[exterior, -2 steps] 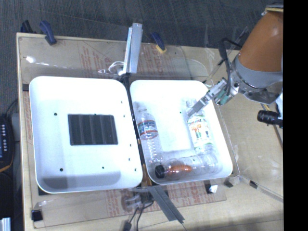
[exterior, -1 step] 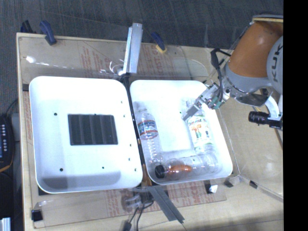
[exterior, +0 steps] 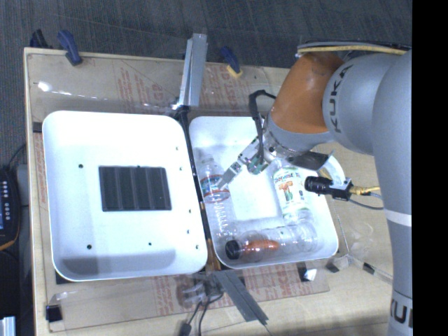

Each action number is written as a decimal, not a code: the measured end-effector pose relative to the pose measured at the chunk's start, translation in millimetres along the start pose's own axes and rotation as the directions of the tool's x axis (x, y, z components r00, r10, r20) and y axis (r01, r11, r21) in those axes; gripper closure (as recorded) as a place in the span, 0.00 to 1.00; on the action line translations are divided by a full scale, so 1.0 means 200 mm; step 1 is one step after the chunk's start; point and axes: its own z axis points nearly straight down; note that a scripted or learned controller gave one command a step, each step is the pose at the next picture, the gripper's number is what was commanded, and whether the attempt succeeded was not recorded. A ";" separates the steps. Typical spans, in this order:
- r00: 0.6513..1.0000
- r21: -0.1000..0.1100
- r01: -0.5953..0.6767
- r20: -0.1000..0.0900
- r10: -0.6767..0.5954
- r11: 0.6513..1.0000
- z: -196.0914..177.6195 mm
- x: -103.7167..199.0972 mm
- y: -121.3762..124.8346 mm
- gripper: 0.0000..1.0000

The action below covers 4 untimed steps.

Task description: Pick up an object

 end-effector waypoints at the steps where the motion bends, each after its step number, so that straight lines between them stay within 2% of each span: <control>1: 0.999 -0.014 -0.017 0.042 0.018 1.000 0.25 0.11 0.01 0.00; 2: 0.999 -0.016 -0.014 0.041 0.014 1.000 0.20 0.11 0.01 1.00; 3: 0.962 -0.002 0.271 0.004 -0.271 0.962 -0.18 0.22 0.47 1.00; 4: 0.926 0.000 0.377 0.001 -0.377 0.926 -0.18 0.21 0.29 1.00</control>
